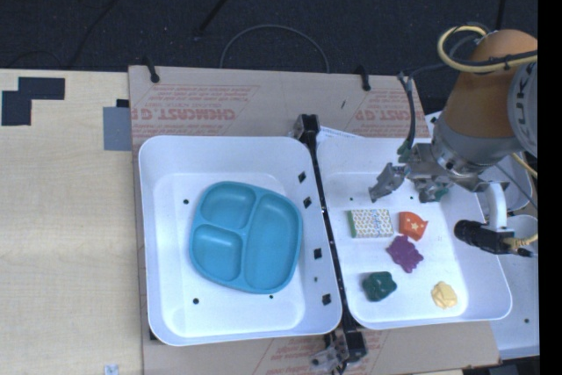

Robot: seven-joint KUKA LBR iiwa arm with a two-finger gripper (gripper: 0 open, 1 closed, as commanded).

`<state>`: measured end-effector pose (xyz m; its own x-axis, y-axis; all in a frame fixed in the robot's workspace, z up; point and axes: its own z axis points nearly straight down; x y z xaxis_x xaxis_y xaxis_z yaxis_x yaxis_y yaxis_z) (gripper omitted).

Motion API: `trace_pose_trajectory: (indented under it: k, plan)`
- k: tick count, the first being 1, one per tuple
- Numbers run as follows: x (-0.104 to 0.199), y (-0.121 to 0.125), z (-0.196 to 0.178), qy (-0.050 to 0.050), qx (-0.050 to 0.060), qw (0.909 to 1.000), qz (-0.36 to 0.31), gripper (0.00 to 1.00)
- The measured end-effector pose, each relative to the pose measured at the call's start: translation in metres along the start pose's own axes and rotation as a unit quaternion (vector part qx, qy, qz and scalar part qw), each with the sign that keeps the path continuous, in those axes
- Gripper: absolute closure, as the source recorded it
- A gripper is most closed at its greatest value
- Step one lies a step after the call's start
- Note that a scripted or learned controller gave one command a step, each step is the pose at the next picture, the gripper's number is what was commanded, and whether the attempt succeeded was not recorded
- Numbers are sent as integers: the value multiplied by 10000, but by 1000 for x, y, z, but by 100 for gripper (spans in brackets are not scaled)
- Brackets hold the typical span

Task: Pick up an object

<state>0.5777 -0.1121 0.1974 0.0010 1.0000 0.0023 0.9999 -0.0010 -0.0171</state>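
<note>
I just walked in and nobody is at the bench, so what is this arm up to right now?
The arm's gripper hangs over the right bin, near its far side, with nothing visibly between its fingers. Below it lie a patterned white block, an orange-red piece, a purple piece, a dark green piece and a yellow piece. The left bin holds a blue divided plate. No object has been picked up yet.
</note>
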Motion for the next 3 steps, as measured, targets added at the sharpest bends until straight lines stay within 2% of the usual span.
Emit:
trace_pose_trajectory:
  k: [1, 3]
  plan:
    - [0, 3, -8, -6, -68, 10000, -9, 0]
    - [-3, 9, 91, -6, -46, 10000, -2, 0]
